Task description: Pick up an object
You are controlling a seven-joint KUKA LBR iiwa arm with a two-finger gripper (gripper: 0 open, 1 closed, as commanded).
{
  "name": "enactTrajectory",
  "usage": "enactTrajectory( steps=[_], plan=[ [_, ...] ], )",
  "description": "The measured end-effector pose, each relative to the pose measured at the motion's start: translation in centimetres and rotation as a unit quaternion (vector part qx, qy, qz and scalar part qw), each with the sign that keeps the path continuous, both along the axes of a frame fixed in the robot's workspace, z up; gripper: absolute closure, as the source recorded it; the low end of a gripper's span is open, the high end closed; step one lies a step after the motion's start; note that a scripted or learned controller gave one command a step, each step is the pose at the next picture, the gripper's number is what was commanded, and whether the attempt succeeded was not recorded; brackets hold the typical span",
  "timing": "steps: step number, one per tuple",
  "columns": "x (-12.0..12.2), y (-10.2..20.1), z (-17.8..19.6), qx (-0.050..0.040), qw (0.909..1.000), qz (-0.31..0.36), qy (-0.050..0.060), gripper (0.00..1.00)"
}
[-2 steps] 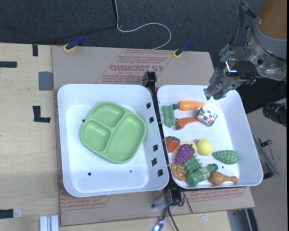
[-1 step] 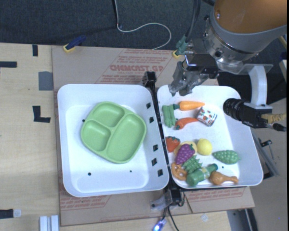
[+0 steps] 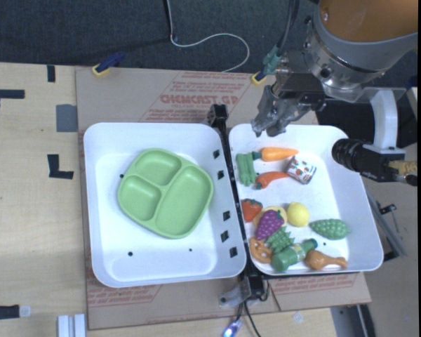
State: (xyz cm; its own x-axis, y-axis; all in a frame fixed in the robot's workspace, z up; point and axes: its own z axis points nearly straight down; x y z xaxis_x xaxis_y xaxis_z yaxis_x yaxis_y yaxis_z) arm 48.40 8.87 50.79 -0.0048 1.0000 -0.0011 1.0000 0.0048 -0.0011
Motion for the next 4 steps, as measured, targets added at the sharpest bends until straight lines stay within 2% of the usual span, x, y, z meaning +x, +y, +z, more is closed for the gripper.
enactTrajectory(
  steps=[1, 2, 4],
  plan=[
    [-0.3, -0.9, -18.5, -0.0017, 1.0000, -0.003, 0.009, 1.00],
    [0.0, 3.2, -11.0, 0.0016, 1.0000, 0.001, -0.003, 1.00],
    [-0.1, 3.1, -9.5, -0.0001, 1.0000, 0.001, 0.002, 1.00]
  ],
)
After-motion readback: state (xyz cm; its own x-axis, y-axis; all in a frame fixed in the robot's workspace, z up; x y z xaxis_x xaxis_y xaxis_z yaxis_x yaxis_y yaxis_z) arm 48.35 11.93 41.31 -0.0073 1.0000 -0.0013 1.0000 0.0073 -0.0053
